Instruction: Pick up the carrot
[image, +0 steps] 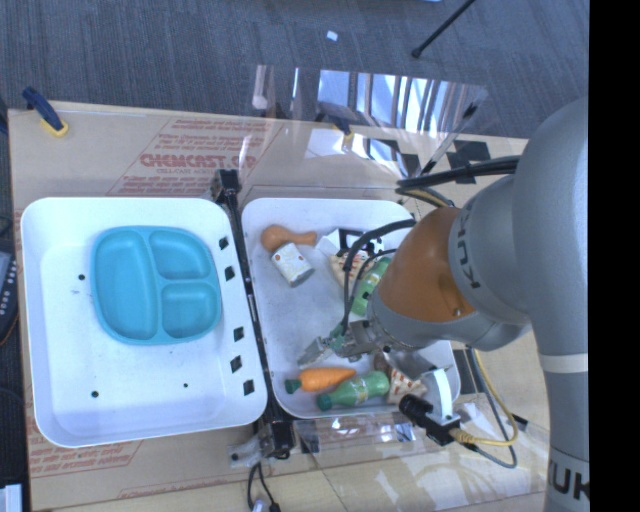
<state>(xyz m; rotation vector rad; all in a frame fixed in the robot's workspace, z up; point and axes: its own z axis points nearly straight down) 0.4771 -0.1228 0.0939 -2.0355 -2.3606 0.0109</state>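
The orange carrot lies near the front edge of the right bin, its green end pointing left. A green bottle lies right against it on the front side. My gripper hangs just above and behind the carrot, open, with nothing between its fingers. The grey wrist with its orange band hides the right part of that bin.
A drumstick and a white cube lie at the back of the right bin, with more small items half hidden under the arm. The left bin holds a blue divided plate.
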